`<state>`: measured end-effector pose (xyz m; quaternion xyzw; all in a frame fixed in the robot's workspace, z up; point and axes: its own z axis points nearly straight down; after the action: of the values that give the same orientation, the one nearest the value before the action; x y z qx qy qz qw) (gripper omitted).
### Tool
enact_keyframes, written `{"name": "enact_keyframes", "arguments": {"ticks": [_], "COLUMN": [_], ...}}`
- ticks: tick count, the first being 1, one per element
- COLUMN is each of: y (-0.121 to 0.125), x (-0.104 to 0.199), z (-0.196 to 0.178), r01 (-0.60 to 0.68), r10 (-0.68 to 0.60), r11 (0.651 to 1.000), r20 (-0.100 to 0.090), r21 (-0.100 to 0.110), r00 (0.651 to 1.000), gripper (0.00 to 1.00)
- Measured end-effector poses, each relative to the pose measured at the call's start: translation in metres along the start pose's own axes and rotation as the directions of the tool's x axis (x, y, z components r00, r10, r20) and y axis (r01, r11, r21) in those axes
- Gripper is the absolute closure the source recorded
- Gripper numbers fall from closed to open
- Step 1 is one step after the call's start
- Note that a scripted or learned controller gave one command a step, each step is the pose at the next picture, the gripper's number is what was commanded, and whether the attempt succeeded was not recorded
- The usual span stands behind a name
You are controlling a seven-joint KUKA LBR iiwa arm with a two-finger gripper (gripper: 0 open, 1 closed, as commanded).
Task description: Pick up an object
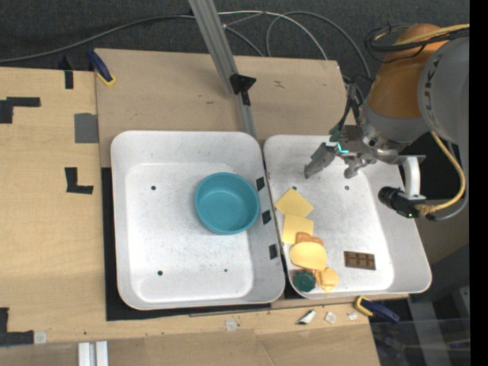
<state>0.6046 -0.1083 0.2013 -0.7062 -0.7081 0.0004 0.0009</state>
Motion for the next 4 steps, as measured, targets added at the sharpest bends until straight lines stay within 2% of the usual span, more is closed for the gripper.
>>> {"name": "enact_keyframes", "arguments": {"ticks": [1, 2, 3, 4], "y": [0.004, 0.004, 0.004, -0.005], "x": [0.006, 0.006, 0.007, 0.005], "z": [0.061, 0.113, 0.103, 0.051], "r01": [0.000, -0.002, 0.001, -0.002], "r10": [0.000, 0.002, -0.001, 0.002], "r11": [1.000, 1.000, 1.000, 1.000], "r20": [0.001, 0.001, 0.000, 0.001], "r21": [0.006, 0.000, 0.001, -0.004], "r00": [1.000, 1.000, 1.000, 1.000], "gripper": [0.00, 0.00, 1.00, 1.00]}}
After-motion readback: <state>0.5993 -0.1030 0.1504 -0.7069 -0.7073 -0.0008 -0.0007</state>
